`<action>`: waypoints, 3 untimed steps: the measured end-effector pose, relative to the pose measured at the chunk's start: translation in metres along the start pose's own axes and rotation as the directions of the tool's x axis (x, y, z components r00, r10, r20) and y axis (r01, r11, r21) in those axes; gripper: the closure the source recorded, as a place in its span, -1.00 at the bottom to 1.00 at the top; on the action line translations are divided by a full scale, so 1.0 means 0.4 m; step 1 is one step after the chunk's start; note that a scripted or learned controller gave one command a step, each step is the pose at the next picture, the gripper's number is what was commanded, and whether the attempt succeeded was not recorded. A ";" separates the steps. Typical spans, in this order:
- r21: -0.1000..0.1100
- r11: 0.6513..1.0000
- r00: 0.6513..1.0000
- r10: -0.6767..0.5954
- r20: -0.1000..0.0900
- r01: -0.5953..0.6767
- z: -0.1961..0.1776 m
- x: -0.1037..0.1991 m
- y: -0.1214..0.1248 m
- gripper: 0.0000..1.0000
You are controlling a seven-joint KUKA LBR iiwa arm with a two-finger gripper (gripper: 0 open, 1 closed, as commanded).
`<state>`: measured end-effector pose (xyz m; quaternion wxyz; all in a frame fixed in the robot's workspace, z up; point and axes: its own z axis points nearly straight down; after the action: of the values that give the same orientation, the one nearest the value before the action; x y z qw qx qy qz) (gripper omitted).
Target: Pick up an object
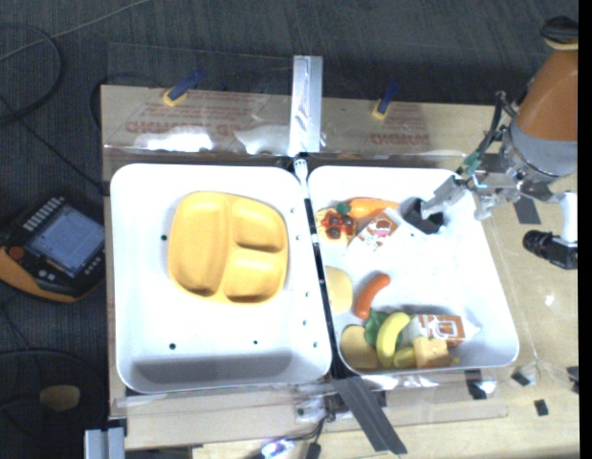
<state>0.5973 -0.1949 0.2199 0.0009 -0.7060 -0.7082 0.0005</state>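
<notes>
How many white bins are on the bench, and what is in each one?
2. The left bin holds a yellow divided tray. The right bin holds small toy foods, mostly along its near and far edges; some may be hidden in the pile.

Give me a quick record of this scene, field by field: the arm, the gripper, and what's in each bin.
arm: grey with orange band, reaching in from the right
gripper: low over the right bin's upper part, beside the small carton; nothing seen between its fingers
left bin: holds a yellow divided tray
right bin: holds toy food
upper items: carrot, small carton
middle item: sausage
lower items: banana, boxed carton
</notes>
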 end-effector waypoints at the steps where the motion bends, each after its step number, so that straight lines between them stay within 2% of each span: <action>1: -0.012 0.993 0.993 -0.121 0.008 0.121 0.227 0.107 0.090 -1.00; 2: -0.021 0.984 0.984 0.177 0.006 -0.177 0.315 0.204 0.129 -1.00; 3: -0.015 0.985 0.985 0.174 0.005 -0.174 0.298 0.210 0.127 1.00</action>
<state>0.6476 -0.1107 0.1007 -0.0067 -0.7653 -0.6437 -0.0022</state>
